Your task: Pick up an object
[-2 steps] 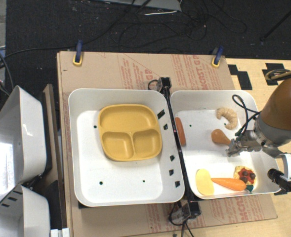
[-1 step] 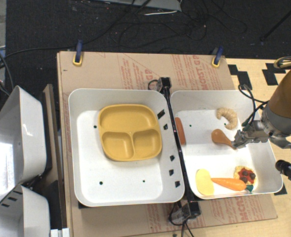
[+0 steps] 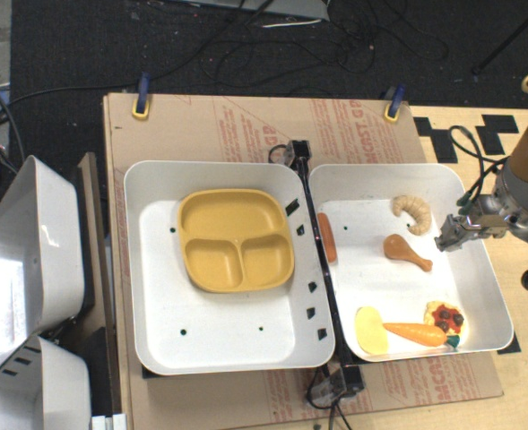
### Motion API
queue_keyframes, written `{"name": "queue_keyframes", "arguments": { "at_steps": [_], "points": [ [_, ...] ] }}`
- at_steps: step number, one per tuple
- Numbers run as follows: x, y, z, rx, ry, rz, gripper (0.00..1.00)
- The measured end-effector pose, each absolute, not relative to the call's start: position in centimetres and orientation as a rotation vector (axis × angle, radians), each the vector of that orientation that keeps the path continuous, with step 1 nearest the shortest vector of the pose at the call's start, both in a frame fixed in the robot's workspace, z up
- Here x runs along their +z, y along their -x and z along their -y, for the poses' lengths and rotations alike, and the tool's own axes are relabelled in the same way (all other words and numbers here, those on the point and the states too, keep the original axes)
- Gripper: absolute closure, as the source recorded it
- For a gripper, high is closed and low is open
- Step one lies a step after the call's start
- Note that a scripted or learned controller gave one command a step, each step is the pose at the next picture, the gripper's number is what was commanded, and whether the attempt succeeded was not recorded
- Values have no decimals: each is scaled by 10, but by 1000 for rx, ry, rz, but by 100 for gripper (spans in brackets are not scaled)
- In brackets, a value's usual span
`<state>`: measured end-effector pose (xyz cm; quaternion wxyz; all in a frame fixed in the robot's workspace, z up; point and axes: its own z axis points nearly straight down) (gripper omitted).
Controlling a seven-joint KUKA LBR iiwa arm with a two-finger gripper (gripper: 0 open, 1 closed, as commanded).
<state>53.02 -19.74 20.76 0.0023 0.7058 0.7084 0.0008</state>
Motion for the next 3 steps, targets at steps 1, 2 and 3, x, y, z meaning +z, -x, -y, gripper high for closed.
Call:
{"name": "queue_keyframes", "arguments": {
  "at_steps": [1, 2, 3],
  "points": [
    [209, -531, 197, 1, -2217, -2223, 100],
    [215, -536, 150, 1, -2214, -2230, 100],
    [227, -531, 100, 2, -2214, -2231, 100]
  ]
}}
